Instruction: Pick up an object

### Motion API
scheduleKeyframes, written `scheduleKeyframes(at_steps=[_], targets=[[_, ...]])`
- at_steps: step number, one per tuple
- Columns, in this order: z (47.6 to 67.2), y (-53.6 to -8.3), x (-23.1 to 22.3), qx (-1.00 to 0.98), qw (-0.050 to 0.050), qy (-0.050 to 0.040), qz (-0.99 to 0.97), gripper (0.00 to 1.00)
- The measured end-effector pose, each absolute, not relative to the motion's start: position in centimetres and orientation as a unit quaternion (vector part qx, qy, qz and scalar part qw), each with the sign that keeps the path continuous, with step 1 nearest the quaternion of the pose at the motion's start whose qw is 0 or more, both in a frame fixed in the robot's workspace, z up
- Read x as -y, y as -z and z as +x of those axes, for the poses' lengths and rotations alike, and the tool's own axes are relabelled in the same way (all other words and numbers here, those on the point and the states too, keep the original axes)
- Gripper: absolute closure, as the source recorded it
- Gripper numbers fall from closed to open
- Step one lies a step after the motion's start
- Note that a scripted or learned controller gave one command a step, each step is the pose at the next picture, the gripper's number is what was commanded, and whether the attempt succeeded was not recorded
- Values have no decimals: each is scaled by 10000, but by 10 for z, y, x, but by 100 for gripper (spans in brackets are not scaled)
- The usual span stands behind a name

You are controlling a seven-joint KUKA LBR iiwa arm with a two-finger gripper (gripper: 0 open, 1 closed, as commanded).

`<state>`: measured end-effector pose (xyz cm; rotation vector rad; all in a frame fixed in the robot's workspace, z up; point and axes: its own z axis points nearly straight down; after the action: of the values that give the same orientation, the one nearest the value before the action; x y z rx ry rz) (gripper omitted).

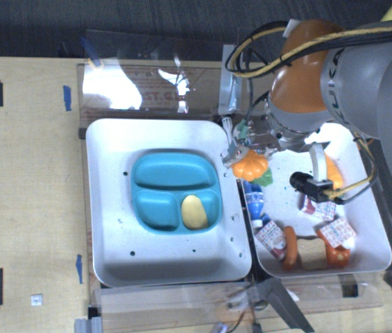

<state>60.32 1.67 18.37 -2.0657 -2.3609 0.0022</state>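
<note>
Pincer (245,144) fingers blurred; right bin (376,245) partly behind arm (362,68).

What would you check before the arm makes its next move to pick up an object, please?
1. Arm position: over the right bin, near its upper left corner. Ok.
2. Candidate object: an orange toy lies by the divider, just below the wrist. Ok.
3. Jaws open or shut: hidden under the wrist and cables. Cannot tell.
4. Anything already held: nothing shows between the jaws. Cannot tell.
5. Clutter around the target: a blue bottle and a green piece touch or crowd the orange toy. Not ok.
6. Left bin: blue divided tray with a yellow piece in one compartment, well apart from the arm. Ok.
</note>
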Motion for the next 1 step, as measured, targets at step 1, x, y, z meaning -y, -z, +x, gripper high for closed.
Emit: scheduleKeyframes(at_steps=[1], targets=[[594, -264, -35, 7904, -26, 29, -6126, 100]])
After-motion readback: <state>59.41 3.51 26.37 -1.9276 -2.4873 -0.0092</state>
